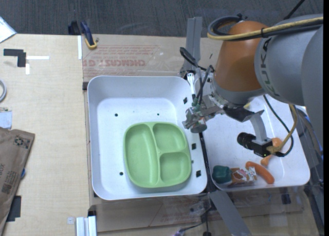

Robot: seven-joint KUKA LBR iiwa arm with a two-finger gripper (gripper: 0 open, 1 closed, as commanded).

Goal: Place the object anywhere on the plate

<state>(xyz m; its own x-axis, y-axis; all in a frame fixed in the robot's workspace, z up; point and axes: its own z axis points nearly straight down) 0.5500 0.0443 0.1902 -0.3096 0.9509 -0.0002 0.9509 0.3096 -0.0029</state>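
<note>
Arm over the bin divide, plate bare

The gripper hung above the rim between the two bins; its grip could not be made out. The green plate sat in the left bin. A carrot lay in the right bin

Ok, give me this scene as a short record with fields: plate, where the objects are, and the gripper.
plate: green, three compartments, lying in the left bin
left bin: white, holds the plate
right bin: white, holds the small objects
objects: green block, orange carrot, both at the right bin's front edge
gripper: over the wall between the bins, above the plate's far right corner
</note>
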